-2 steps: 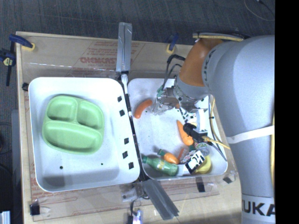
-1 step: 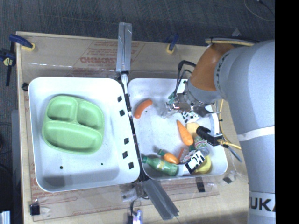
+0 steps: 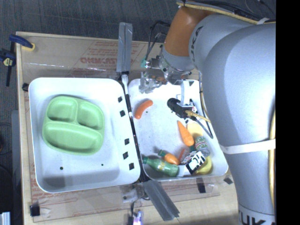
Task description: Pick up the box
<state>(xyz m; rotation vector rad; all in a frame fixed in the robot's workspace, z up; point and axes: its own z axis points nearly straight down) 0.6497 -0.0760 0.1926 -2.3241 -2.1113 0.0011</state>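
Arm leaning over the right bin [image 3: 140, 86], tool [image 3: 149, 82] hanging at its far left corner.
I cannot tell how the tool is set. The box [image 3: 197, 161] is lying at the bin's near right corner, among carrots [image 3: 185, 132] and a green bottle [image 3: 161, 167]; a green tray [image 3: 74, 124] is sitting in the left bin [image 3: 37, 172].

Dark grey carpet [image 3: 70, 8], wooden bench [image 3: 70, 50]
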